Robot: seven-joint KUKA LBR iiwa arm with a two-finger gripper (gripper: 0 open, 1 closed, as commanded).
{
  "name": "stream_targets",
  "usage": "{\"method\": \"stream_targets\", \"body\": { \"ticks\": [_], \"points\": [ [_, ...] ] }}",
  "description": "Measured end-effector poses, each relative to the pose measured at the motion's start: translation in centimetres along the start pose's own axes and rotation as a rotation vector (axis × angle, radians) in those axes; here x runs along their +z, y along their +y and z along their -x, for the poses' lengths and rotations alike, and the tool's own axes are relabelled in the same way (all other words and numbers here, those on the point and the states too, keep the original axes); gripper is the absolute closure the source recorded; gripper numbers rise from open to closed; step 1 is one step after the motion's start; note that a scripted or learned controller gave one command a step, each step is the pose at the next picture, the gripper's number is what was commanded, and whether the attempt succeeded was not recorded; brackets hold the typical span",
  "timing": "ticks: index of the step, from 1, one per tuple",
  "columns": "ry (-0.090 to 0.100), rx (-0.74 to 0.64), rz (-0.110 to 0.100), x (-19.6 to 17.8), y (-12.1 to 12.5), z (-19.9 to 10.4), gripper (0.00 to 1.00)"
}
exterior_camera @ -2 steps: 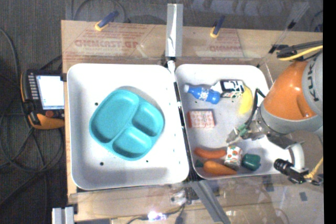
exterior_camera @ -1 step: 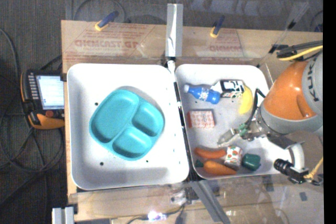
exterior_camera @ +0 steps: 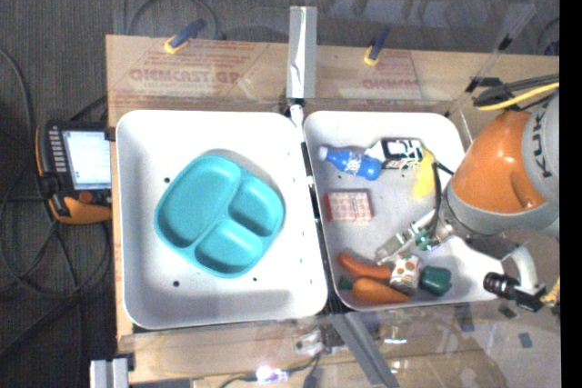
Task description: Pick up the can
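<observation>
Wooden bench [exterior_camera: 182,68] is carrying two bins; action is happening in the right shallow white bin [exterior_camera: 455,136]. At its 6 o'clock, two orange carrots [exterior_camera: 368,279] are lying beside what I'm judging to be the small white speckled can [exterior_camera: 406,271], with a dark green lump [exterior_camera: 435,280] sitting just beside it at 3 o'clock. Metal gripper [exterior_camera: 409,243] is hanging at the can's 12 o'clock; can't tell if it's apart or together. Can is probably light, stiff and slick, so gripping across the round body is looking best. Pink patterned box [exterior_camera: 349,206] is lying farther back.
</observation>
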State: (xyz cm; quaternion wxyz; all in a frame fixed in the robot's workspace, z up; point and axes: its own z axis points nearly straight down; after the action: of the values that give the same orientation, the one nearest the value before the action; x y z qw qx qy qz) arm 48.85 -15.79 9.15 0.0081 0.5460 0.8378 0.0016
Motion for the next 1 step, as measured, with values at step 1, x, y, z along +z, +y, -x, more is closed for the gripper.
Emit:
{"method": "stream_targets", "body": {
  "ticks": [1],
  "points": [
    [0.001,-0.001,0.003,-0.97,0.17,-0.02,1.00]
  ]
}}
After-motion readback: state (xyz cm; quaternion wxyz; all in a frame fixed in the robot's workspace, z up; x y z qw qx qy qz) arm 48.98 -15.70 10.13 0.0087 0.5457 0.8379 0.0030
